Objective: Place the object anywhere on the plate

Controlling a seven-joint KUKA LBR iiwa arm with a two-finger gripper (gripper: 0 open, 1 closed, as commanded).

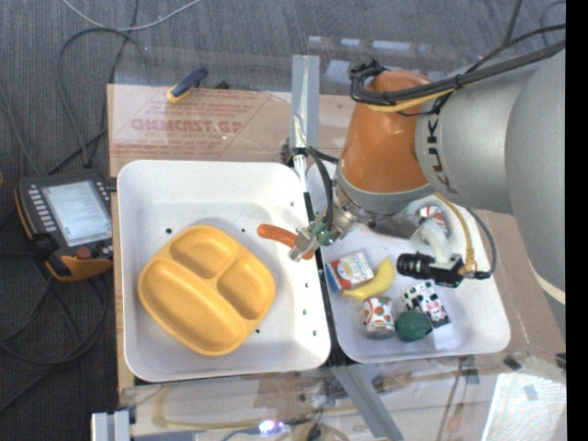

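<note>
The object is a small orange-red sausage (pixel 274 234), slim and slightly curved, with rounded ends and a smooth skin; it sits in the left bin (pixel 184 177), close to that bin's right wall and just past the upper right corner of the plate (pixel 207 288), apart from the plate's rim; its right end meets the tip of the gripper (pixel 305 246), and this view does not show whether the gripper is clamped on it or merely touching it; the gripper hangs over the wall shared by the two bins, with the arm's orange band (pixel 386 145) above the right bin (pixel 478 324); the plate is yellow, a rounded square with three compartments, set askew in the lower left part of its bin; bare white floor lies all along the bin's far side and between sausage and plate, while the plate's near and left edges run close to the bin walls; the right bin is crowded, with a small carton (pixel 351 269) and a banana (pixel 375 283) touching each other, a can (pixel 377 315), and a green lump (pixel 413 327) just beside a black-and-white block (pixel 428 303).
</note>
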